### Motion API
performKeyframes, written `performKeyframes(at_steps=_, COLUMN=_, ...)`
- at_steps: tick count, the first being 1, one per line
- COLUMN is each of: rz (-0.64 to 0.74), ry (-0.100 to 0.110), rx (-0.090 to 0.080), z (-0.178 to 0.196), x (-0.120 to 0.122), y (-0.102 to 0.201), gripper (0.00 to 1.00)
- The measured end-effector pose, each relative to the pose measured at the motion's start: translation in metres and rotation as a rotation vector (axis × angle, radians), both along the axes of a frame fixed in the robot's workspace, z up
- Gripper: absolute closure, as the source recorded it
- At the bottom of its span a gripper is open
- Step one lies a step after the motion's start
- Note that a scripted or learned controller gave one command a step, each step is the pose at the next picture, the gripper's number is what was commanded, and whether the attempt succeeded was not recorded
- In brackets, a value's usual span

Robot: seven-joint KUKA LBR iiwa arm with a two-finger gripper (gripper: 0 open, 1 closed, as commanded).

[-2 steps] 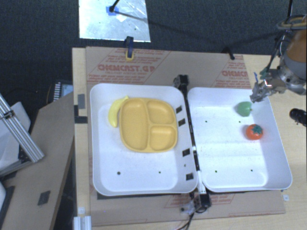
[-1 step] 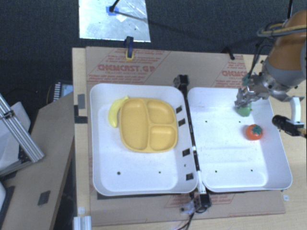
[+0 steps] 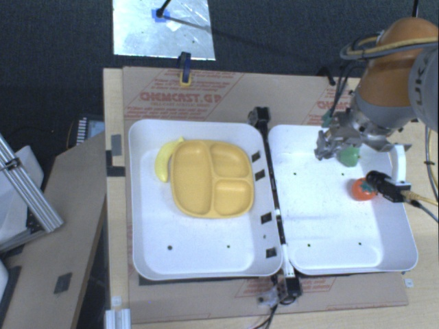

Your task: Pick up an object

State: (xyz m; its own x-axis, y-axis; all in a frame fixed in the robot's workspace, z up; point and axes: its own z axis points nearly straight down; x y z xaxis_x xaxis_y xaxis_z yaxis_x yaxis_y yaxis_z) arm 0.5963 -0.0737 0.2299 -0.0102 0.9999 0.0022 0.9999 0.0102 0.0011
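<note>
My gripper [image 3: 330, 147] hangs over the far part of the right bin [image 3: 322, 218], on the grey arm that reaches in from the right. A small green object [image 3: 350, 157] sits just to its right, close against it; whether it is held cannot be made out. An orange-red round object [image 3: 362, 189] lies on the bin floor further right and nearer the front. In the left bin [image 3: 147, 238] a yellow divided plate [image 3: 209, 178] rests in the middle, with a yellow banana [image 3: 163, 160] along its left rim.
A black divider with clips [image 3: 269, 184] runs between the two bins. Both bins sit on a cardboard sheet [image 3: 199, 98]. A metal frame [image 3: 27, 190] stands off the bench at the left.
</note>
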Motion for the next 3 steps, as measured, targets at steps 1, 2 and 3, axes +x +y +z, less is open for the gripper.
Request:
performKeyframes(at_steps=1, rz=-0.001, ry=0.001, rx=-0.001, z=0.001, x=-0.025, y=0.038, gripper=1.0)
performKeyframes(at_steps=2, rz=-0.001, ry=0.003, rx=0.0, z=-0.011, x=-0.05, y=0.083, gripper=1.0)
performKeyframes(at_steps=3, rz=0.001, ry=0.003, rx=0.001, z=-0.016, x=-0.07, y=0.14, gripper=1.0)
